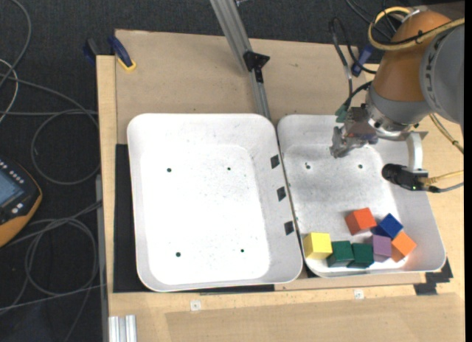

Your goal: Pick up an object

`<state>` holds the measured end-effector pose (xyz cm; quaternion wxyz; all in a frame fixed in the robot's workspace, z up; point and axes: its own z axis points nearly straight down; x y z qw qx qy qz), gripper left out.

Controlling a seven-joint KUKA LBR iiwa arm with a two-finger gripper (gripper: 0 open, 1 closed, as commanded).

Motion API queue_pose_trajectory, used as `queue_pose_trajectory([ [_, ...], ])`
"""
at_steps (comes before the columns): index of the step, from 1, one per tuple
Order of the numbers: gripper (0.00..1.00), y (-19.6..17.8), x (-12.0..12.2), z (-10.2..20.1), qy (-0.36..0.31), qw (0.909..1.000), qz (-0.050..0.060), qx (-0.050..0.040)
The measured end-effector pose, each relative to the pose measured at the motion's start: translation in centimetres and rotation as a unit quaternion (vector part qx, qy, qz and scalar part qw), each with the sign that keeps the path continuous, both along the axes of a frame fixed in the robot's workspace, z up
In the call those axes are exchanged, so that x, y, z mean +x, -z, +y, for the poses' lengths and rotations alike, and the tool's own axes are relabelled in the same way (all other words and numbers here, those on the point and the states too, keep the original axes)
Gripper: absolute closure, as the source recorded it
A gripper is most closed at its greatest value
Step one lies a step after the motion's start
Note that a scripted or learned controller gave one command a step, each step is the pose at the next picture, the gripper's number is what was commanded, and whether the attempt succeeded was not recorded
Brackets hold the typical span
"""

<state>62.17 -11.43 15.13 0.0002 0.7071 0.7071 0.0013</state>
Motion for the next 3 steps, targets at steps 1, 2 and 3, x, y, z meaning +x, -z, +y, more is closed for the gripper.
queue_pose_trajectory([
  [1,1.0,-6.5,-0.1,0.2,-0.001,1.0,-0.003,-0.0014],
  [2,1.0,-5.8,-0.1,0.2,-0.001,1.0,0.0,-0.0012],
  [3,1.0,-7.3,0.4,6.1,-0.004,1.0,-0.001,0.0003],
])
